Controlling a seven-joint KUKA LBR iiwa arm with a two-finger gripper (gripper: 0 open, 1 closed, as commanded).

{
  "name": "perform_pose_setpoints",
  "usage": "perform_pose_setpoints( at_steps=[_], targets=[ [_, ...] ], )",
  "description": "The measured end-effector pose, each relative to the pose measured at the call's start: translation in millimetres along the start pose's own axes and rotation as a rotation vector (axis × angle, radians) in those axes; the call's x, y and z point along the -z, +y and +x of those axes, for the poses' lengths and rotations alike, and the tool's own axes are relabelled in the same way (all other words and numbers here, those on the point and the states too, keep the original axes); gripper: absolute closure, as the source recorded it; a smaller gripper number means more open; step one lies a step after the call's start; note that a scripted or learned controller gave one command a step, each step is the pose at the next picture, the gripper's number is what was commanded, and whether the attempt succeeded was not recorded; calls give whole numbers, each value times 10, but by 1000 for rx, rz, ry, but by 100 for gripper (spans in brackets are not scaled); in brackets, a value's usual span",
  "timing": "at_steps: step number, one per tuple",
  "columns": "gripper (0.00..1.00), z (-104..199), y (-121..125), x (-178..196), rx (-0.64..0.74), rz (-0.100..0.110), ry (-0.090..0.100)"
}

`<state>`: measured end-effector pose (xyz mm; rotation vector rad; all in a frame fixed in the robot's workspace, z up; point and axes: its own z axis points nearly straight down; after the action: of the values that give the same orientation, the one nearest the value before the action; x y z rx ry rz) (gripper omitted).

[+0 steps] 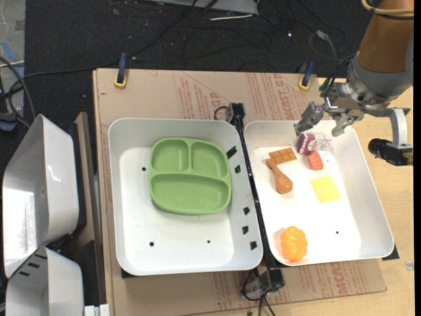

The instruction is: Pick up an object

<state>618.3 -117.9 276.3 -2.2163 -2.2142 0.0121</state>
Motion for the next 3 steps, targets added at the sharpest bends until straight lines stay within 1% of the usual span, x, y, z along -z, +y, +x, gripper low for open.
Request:
perform_pose_setpoints(
  at_steps=[1,2,3],
  targets=[
    [0,2,18,68,2,-12,-1],
    [0,-69,86,-435,-1,-8,-1],
    [0,-76,191,-989,0,-9,-1]
  ],
)
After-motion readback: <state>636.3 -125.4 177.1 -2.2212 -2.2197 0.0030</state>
